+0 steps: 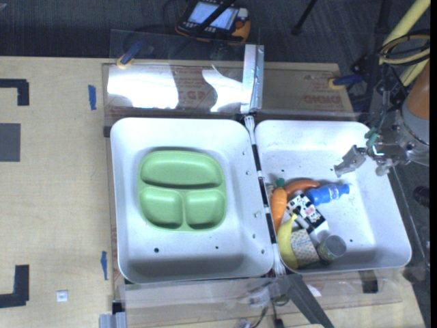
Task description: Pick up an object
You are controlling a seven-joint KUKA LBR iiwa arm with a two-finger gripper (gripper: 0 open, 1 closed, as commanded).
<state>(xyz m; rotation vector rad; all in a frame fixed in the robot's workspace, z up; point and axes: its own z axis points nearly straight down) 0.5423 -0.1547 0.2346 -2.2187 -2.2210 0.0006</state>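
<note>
Several objects are piled in the lower left part of the right bin (362, 217): an orange carrot (278, 203), a blue bottle (326, 195), a black and white patterned item (305, 212), a yellow banana (287, 243) and a small grey-green can (332, 247). My gripper (364, 162) hovers over the bin's upper right area, up and to the right of the pile and apart from it. Its fingers are spread open with nothing between them.
The left bin (130, 149) holds a green divided plate (183, 186). A clear panel (177, 80) and a metal divider (251, 74) stand behind the bins. Cables and a stand crowd the right edge beside the arm.
</note>
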